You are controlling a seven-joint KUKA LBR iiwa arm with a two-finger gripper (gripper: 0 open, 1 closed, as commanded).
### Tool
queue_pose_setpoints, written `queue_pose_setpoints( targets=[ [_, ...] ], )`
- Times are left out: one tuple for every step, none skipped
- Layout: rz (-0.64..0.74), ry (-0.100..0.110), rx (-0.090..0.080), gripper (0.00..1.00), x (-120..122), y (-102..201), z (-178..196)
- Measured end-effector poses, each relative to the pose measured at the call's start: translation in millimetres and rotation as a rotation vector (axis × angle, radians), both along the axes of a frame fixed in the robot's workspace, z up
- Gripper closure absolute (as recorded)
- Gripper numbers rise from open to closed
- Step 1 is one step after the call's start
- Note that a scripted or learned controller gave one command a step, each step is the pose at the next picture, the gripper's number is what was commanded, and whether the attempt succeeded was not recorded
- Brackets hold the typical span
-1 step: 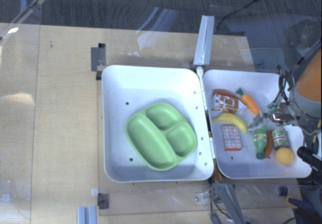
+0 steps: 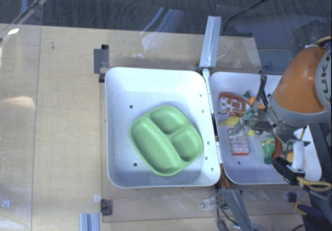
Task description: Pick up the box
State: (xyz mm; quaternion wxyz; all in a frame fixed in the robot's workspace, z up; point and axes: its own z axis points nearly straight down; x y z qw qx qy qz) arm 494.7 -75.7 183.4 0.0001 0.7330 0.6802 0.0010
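A green three-compartment tray (image 2: pixel 166 139) fills the middle of the left bin (image 2: pixel 119 84), leaving open white floor along its walls and corners. The right bin (image 2: pixel 228 170) is far more crowded: the arm (image 2: pixel 303 87) hangs over its right half, and small items (a red-and-white box (image 2: pixel 232 104) and a flat packet (image 2: pixel 238 145) among them) sit packed close together beside it. A bare strip runs along that bin's near edge.
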Motion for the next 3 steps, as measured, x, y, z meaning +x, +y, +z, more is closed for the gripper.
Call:
queue_pose_setpoints(
  targets=[
    [-0.138, -0.007, 0.0, 0.0, 23, -31, -91],
    [-0.137, -0.012, -0.001, 1.0, 25, -31, -81],
    [-0.188, -0.002, -0.001, 1.0, 51, 6, 34]
  ],
)
